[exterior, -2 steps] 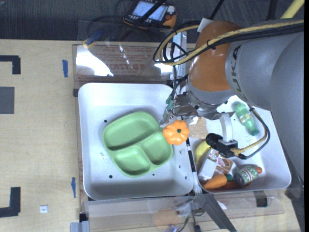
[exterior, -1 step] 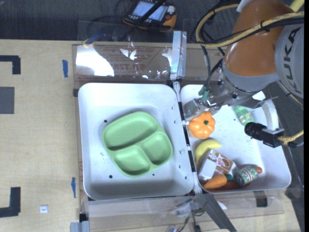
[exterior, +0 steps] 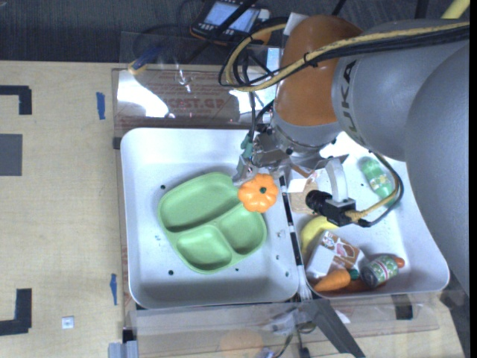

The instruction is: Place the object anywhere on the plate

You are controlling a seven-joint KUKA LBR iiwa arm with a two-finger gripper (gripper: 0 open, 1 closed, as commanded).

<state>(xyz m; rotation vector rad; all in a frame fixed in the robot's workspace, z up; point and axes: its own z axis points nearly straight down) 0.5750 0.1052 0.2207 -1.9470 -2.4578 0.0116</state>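
Observation:
A green divided plate [exterior: 211, 221] lies in the left white bin [exterior: 145, 200]. A small orange pumpkin [exterior: 258, 193] with a green stem hangs at the plate's right rim, directly under my gripper [exterior: 257, 176]. The gripper comes down from the orange-banded wrist, and the pumpkin's top sits between its fingers. The pumpkin overlaps the plate's upper right edge, near the divider between the two bins.
The right bin [exterior: 425, 237] holds a yellow banana [exterior: 313, 230], a small carton [exterior: 333, 253], a carrot [exterior: 332, 280], a dark bottle with a red cap [exterior: 380, 269] and a green bottle [exterior: 375, 176]. The arm's grey body covers the upper right.

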